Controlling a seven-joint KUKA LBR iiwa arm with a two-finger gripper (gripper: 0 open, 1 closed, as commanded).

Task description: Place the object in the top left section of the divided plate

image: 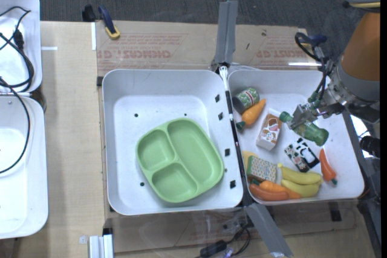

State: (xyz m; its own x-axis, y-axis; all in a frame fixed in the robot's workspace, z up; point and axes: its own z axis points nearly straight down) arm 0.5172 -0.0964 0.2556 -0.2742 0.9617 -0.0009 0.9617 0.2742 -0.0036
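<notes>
The green divided plate (200,176) lies in the left bin (121,130), with two small sections on its left side and one large section on its right. My gripper (300,117) is over the right bin (347,185), well to the right of the plate. It is shut on a green bottle (314,133), which lies tilted with its cap pointing left. The fingers grip it near the neck.
The right bin also holds a green can (248,96), a carrot (254,110), a small milk carton (269,131), a black-and-white box (300,154), a second carrot (327,165), bananas (301,181) and a snack pack (263,167). A grey divider (227,39) stands between the bins.
</notes>
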